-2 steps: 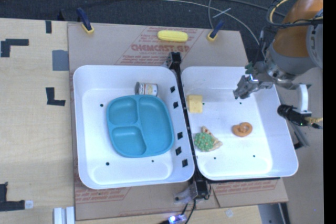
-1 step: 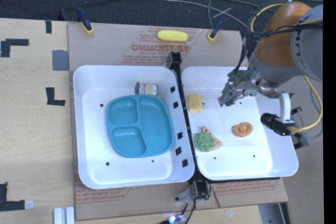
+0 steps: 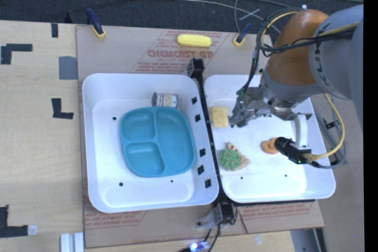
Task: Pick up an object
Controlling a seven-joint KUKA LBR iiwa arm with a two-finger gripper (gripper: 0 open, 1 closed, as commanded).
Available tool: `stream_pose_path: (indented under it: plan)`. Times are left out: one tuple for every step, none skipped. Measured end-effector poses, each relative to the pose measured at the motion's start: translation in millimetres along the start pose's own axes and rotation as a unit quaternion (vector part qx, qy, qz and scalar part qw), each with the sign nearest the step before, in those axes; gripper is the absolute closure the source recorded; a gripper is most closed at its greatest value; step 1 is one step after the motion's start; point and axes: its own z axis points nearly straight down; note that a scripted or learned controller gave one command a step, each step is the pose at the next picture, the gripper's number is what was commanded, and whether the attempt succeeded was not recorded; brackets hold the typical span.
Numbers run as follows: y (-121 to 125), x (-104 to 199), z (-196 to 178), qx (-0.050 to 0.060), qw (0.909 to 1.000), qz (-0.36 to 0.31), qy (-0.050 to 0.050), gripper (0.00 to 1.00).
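The gripper (image 3: 237,117) hangs low over the right bin (image 3: 319,189), at about ten o'clock from that bin's middle, its dark fingers pointing down toward the bin's left wall; how far apart the jaws stand cannot be told, and nothing can be seen held between them. Just beside the fingertips, at nine o'clock, lies one pale yellow block (image 3: 219,116), roughly rectangular, its long axis running twelve to six o'clock; whether the gripper touches it cannot be told. The right bin holds three loose things in all: that block, one green leafy piece on a tan wedge (image 3: 231,157) at six o'clock from the gripper, with the wedge's narrow tip pointing to about eleven o'clock, and one small orange piece (image 3: 269,146) at about four o'clock from the gripper, partly hidden behind a black fitting on the arm. The left bin (image 3: 97,97) holds two things: one blue divided plate (image 3: 157,141) with three compartments, near the bin's middle, and one small metal can (image 3: 164,100) lying on its side just at the plate's twelve o'clock edge, its long axis running nine to three o'clock. Outside both bins, at twelve o'clock on the cardboard sheet (image 3: 118,50), lies one yellow banana-like object (image 3: 194,40), its long axis nine to three o'clock.
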Motion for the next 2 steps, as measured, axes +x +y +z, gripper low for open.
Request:
stream_pose_path:
  plan:
    - [-9,43,-2,0.0,1.0,0.0,0.0,1.0]
    - [-28,96,-17,-0.001,1.0,-0.001,0.0,1.0]
